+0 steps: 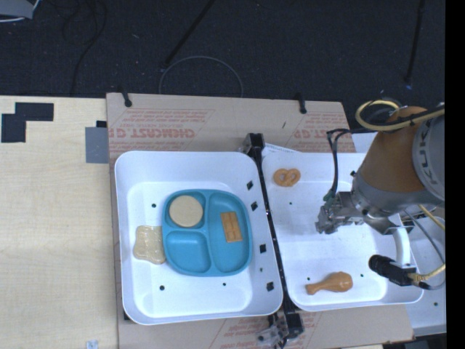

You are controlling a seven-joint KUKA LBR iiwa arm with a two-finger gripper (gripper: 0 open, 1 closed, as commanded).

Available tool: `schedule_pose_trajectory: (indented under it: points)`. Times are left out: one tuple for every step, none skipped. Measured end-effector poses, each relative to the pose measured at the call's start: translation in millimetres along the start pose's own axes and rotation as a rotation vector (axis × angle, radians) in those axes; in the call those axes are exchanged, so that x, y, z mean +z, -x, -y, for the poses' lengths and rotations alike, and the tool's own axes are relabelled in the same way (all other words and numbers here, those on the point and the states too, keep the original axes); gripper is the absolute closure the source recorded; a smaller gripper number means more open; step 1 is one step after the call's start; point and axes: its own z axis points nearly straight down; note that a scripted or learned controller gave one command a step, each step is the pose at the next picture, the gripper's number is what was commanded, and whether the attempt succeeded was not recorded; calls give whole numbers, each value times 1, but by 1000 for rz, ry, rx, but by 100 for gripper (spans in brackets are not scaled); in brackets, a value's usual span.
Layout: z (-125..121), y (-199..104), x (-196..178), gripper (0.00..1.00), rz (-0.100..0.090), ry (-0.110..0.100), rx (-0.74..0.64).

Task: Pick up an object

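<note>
worktop (51, 217): light wood, cardboard sheet (218, 122) under both bins
room: dark floor behind, cables
left bin (138, 173): blue tray (195, 257)
right bin (305, 217): pretzel (287, 177) far edge, drumstick (330, 283) near edge
gripper (327, 220): mid right bin; fingers open/shut can't tell

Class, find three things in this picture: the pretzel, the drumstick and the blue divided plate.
pretzel (287, 177), camera view, middle of its twisted loops.
drumstick (336, 283), camera view, on its thick meaty end.
blue divided plate (190, 252), camera view, on the bare floor of its large lower compartment.
</note>
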Motion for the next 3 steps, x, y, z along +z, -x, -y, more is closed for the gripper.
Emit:
schedule_pose_trajectory:
  points:
    - [0, 2, -41, 100, 1, 1, 1]
    - [0, -8, -96, 100, 1, 3, 0]
    - [0, -58, -102, 100, -1, -1, -3]
